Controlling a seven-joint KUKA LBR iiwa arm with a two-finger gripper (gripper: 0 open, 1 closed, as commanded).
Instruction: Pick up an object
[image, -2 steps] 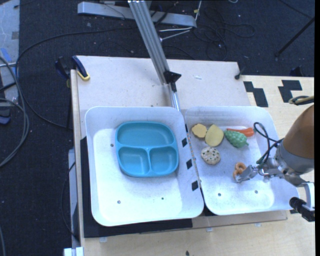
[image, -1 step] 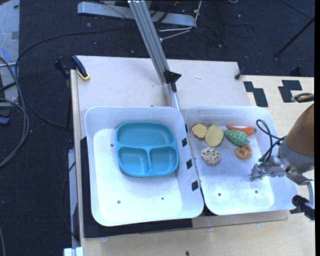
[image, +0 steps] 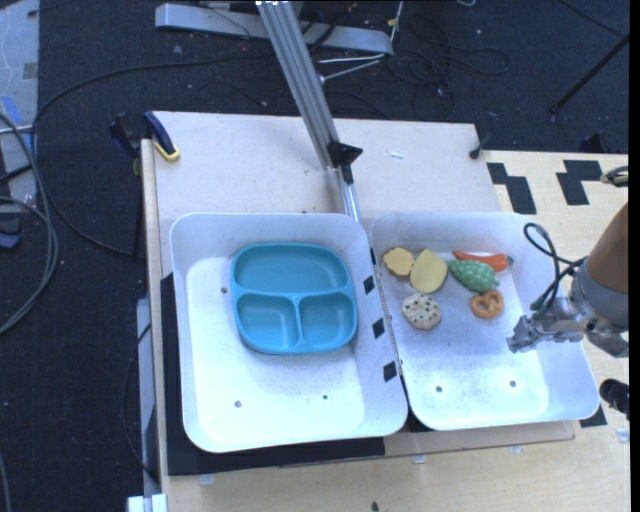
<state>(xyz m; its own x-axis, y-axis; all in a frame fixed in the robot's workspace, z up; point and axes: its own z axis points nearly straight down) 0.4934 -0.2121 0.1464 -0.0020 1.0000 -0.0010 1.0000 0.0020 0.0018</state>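
Observation:
The right bin (image: 480, 400) holds several toy foods in its far half. Two yellow pieces (image: 398, 262) (image: 429, 271) lie side by side, with a speckled cookie (image: 422, 312) just in front of them. A brown pretzel (image: 487, 304) lies to the right of the cookie, and a green vegetable (image: 472, 274) and an orange carrot (image: 484, 259) sit behind it. My gripper (image: 524, 337) hangs low over the bin's right side, a little right of and nearer than the pretzel, touching none of the objects.
The left bin (image: 200, 380) carries a blue divided plate (image: 295, 297). A slanted metal pole (image: 305, 85) comes down to the far edge between the bins. A black cable (image: 545, 250) loops near the arm's wrist.

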